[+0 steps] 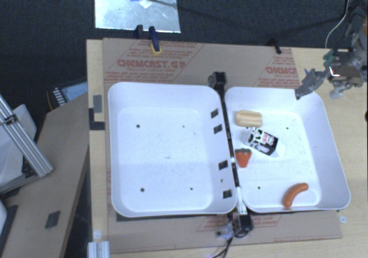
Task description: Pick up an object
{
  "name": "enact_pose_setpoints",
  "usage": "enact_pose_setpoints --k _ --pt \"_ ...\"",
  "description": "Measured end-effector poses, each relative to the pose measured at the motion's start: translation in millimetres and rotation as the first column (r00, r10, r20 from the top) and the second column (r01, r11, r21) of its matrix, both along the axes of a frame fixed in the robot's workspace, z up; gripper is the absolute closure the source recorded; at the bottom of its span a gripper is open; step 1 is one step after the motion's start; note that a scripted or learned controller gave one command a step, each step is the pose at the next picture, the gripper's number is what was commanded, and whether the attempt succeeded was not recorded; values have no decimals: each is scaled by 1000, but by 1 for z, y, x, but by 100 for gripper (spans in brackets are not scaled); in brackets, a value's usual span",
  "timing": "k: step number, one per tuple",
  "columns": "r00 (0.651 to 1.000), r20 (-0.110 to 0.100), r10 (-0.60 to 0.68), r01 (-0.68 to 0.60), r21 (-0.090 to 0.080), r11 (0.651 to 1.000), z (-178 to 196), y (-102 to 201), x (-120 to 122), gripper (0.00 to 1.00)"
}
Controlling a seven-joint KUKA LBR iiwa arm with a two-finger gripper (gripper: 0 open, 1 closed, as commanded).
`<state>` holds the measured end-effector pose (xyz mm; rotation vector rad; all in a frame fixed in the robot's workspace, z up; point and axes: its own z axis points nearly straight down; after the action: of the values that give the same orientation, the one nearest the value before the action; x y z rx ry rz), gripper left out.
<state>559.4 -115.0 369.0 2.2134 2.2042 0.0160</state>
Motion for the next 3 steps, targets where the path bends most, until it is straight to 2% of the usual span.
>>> enact_pose_setpoints --k 1,2,3 --pt "1000 -4 22 -22 9 1000 89 125 42 0" --pt "1000 -8 14 -14 8 1000 172 160 23 0" --pt "1000 -16 13 -12 6 1000 166 205 58 0"
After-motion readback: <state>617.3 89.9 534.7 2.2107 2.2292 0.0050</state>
